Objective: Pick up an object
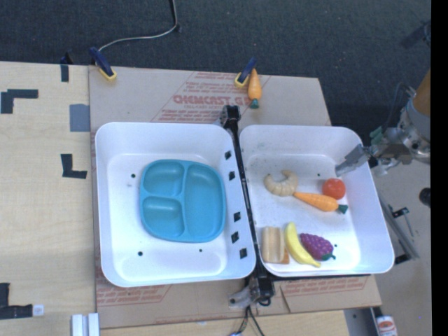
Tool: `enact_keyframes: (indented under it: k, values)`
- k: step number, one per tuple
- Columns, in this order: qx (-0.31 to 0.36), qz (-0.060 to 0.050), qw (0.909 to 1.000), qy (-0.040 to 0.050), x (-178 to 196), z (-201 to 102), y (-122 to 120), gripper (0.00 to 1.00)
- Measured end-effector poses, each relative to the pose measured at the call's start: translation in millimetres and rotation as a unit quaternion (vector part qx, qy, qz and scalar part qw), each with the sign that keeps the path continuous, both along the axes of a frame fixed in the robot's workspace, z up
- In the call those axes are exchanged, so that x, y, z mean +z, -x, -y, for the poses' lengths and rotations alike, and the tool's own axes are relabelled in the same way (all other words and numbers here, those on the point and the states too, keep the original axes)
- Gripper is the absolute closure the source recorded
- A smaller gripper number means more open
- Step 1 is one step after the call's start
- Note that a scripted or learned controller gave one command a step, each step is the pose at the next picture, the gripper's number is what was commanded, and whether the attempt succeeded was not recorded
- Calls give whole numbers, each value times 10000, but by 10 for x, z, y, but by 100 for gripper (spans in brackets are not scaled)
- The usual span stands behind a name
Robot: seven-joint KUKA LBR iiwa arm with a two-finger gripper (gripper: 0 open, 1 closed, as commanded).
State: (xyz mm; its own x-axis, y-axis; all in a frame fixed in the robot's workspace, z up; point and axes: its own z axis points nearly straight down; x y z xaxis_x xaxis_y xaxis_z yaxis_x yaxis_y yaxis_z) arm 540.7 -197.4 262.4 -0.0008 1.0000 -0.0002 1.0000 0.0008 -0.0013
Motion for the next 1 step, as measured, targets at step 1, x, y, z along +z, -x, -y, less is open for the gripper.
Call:
enact_keyframes:
  k: [1]
  values:
    - [7,38,10000,6,-1752,-81,-501,0]
